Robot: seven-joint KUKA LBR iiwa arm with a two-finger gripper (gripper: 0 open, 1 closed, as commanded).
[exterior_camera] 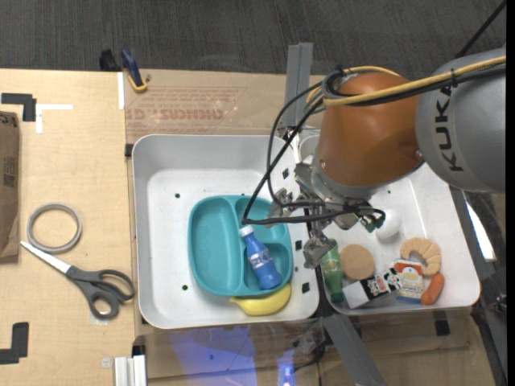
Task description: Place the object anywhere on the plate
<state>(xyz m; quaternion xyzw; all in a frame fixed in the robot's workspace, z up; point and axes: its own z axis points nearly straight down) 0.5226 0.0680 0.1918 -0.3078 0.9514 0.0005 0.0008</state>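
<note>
Blue bottle (pixel 260 257) lying in right compartment of teal divided plate (pixel 213 244), left bin (pixel 161 215). Banana (pixel 261 302) touching plate's near edge. Claw (pixel 320 248) at bins' divider, beside green item (pixel 331 265); grip state: cannot tell.

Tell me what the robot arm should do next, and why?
Probably lift a little and draw clear of the left bin. The blue bottle already lies on the teal divided plate, in its lower right compartment, so the placing looks done. The gripper sits at the seam between the bins, beside a green bottle, and the plate's right rim is close.
</note>
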